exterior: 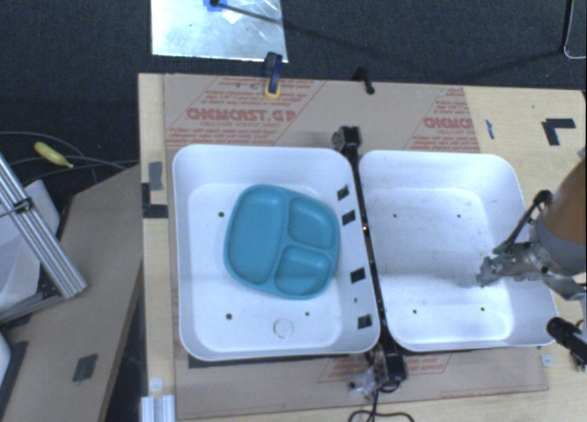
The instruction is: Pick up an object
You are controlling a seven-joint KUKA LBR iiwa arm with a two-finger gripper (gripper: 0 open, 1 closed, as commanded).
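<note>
A blue sectioned plate (281, 240) lies in the middle of the left white bin (197, 182). A small pale round thing (283, 327) rests on that bin's floor near its front wall. My gripper (486, 273) hangs low over the right side of the right bin (431, 168), close to its floor, far from the plate. The arm comes in from the right edge. Nothing shows between the fingertips.
The two bins stand side by side on a cardboard sheet (238, 108), joined by black clips along their shared wall. A metal plate (215, 3) lies on the dark floor behind. An aluminium frame (37, 237) stands at the left.
</note>
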